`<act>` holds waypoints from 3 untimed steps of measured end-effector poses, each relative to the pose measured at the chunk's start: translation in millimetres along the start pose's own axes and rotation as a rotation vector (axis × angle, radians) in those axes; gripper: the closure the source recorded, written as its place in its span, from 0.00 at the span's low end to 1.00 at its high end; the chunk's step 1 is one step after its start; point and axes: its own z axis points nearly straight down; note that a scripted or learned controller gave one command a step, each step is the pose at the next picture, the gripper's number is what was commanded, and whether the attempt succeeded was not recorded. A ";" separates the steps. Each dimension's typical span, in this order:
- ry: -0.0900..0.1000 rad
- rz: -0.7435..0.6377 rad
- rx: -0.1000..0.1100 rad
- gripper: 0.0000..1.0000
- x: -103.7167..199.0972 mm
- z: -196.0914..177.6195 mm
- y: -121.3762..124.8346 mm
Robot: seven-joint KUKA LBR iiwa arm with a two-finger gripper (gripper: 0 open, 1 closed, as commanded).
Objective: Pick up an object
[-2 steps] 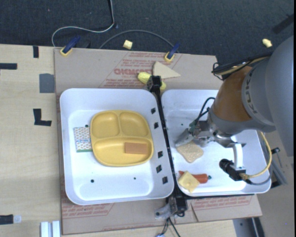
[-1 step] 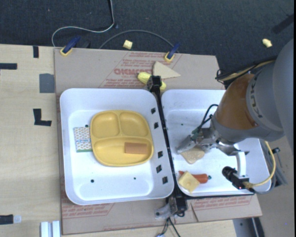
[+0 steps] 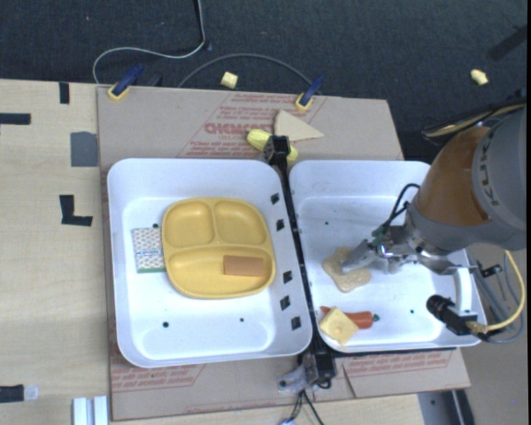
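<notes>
Reaching in from the right, the grey arm has its claw (image 3: 361,257) low in the right bin (image 3: 398,175), right at a pale tan bread-like piece (image 3: 347,274) on the bin floor; whether it is clenched or released, I cannot tell. Near the front wall lie a yellow wedge (image 3: 338,327) and a red-orange piece (image 3: 360,319), touching. Over in the left bin (image 3: 133,180), a yellow divided plate (image 3: 214,237) carries a brown block (image 3: 243,265), with a patterned card (image 3: 147,248) just beside it.
</notes>
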 end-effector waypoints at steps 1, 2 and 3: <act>-0.001 -0.007 -0.004 0.00 48.5 17.4 40.4; -0.002 -0.003 -0.010 0.00 41.0 15.6 5.8; -0.003 -0.003 -0.012 0.00 44.1 15.6 -17.4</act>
